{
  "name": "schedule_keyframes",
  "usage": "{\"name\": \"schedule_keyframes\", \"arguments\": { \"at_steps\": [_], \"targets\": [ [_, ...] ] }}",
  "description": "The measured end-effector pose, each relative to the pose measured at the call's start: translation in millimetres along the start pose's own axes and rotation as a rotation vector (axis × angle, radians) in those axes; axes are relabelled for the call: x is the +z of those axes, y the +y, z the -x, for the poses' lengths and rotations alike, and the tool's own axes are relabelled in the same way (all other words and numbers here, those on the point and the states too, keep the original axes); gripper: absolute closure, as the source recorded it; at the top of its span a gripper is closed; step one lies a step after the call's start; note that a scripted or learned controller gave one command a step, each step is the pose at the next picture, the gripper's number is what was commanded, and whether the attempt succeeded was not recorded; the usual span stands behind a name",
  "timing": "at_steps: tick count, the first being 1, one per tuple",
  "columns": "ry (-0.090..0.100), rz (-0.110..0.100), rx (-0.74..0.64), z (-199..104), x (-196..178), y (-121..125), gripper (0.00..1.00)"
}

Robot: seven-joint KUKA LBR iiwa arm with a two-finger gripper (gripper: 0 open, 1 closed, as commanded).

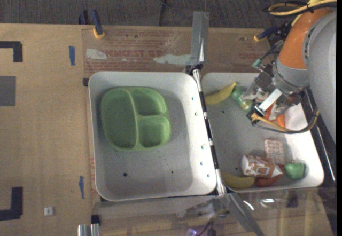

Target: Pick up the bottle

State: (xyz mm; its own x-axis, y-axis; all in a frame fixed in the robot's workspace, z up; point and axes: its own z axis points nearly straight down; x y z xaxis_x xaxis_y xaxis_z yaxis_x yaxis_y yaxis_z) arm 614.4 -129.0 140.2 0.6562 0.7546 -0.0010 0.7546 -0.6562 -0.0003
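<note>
A green divided plate [135, 118] lies in the left bin [152, 187]. In the right bin [235, 139], one banana [220, 94] rests at the upper left and another [237, 180] at the lower edge, beside an orange-and-white carton [259, 165], a small patterned packet [274, 150] and a green pear-like fruit [294, 170].

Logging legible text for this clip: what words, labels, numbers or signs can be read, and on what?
None can be read for certain.
Wooden board behind the bins: faint red stencilled lettering, too blurred to read.
Orange-and-white carton in the right bin: orange printed design, too small to read.
</note>
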Motion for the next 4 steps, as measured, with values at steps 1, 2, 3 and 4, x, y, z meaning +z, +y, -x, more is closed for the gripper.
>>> {"name": "schedule_keyframes", "arguments": {
  "at_steps": [1,2,3,4],
  "targets": [
    [0.002,0.000,0.250,-5.5,52.2,-13.5,0.00],
    [-0.002,0.002,0.247,-5.0,41.0,-13.0,1.00],
    [0.001,0.000,0.293,-58.3,-45.3,-1.4,1.00],
    [0.000,-0.001,0.521,-35.1,-75.2,-8.3,1.00]
  ]
}}
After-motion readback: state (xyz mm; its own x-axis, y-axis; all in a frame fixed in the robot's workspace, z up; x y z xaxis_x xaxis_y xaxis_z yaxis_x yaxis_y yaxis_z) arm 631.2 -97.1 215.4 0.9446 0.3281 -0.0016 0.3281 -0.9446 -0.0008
